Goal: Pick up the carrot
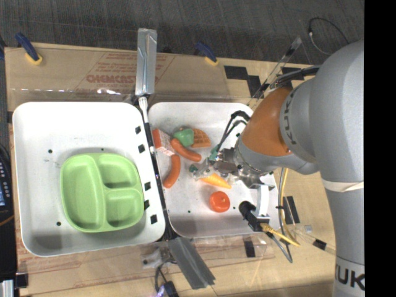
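- I see the gripper [207,171] low in the right bin [204,224], at the carrot [215,180]; I cannot tell how far it is open or whether it grips.
- At the carrot's 6 o'clock sits an orange round piece [219,201]; sausages [172,171] lie at 9 o'clock.
- The left bin [31,166] holds a green tray [102,192]; both bins rest on a brown bench [74,64].

My arm [331,113] comes in from the right side of the right bin [179,224], grey links, orange wrist band [266,129] over the bin's right half. Claw [207,169] points left, low over the bin's middle.
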Available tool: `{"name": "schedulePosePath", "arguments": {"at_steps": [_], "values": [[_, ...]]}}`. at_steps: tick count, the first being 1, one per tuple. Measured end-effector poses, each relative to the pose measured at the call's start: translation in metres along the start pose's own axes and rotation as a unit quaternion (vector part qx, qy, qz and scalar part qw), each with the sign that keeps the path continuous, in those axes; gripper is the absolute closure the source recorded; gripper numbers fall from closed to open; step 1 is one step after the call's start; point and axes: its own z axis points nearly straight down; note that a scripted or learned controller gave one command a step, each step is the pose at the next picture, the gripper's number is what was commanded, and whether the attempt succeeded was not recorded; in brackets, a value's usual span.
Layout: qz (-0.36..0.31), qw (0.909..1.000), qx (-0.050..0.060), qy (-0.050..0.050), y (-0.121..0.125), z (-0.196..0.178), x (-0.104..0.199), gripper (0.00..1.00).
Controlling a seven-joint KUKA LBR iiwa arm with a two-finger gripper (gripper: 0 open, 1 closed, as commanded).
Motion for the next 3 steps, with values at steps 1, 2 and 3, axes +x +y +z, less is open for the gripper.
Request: {"name": "schedulePosePath", "arguments": {"at_steps": [1, 2, 3], "values": [[-0.001, 1.0000, -0.001, -0.002, 0.0014, -0.0110, -0.0024, 1.00], [-0.001, 1.0000, 0.000, -0.002, 0.0007, -0.0100, -0.0022, 0.00], [-0.003, 1.0000, 0.001, -0.002, 0.0008, -0.0189, -0.0017, 1.00]]}}
